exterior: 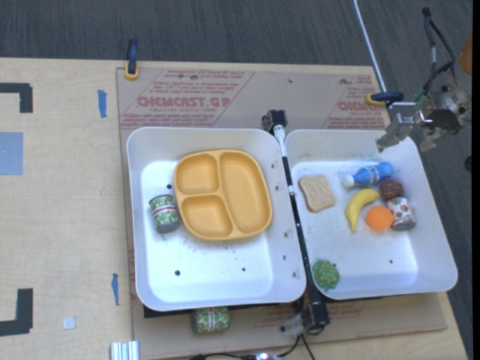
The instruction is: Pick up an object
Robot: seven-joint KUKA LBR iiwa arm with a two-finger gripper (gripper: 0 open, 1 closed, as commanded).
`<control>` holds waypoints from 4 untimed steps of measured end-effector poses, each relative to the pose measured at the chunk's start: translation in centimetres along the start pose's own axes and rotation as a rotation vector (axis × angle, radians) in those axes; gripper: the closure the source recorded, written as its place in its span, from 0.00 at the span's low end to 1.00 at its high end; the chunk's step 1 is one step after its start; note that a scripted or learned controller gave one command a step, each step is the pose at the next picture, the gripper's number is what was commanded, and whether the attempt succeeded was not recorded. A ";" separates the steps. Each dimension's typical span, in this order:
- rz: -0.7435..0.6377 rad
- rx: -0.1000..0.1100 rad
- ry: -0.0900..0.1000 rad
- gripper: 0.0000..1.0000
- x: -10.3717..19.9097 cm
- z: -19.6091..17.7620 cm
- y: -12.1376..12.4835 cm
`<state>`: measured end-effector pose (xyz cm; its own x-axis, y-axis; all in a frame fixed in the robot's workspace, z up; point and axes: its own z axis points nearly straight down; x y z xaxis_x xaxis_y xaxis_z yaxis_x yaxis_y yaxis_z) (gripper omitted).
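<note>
The right bin (420, 265) holds a slice of bread (317, 193), a blue bottle (369, 175) lying on its side, a banana (360, 206), an orange (379, 217), a brown ball (391, 189), a small red-and-white can (403, 214) and a green broccoli piece (325, 274) at its front left corner. My gripper (403, 135) hangs over the bin's back right corner, above and just right of the blue bottle. It is open, with nothing between its fingers.
The left bin (150, 276) holds a yellow divided plate (223, 193) and a green-labelled can (164, 213) beside its left side. Another can (211, 319) lies on the bench in front of the left bin. A black divider (289, 193) runs between the bins.
</note>
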<state>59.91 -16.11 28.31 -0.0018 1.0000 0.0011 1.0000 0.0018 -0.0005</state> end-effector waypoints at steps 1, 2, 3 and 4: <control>0.002 -0.004 -0.004 0.00 -5.3 1.2 2.0; 0.000 0.000 0.000 0.00 -2.3 -0.1 -0.1; -0.002 -0.017 -0.002 0.00 -2.2 17.4 0.5; 0.013 0.033 -0.002 0.00 0.4 19.3 5.6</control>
<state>65.54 -15.69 9.03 0.0114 0.9999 -0.0011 0.9994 -0.0114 -0.0333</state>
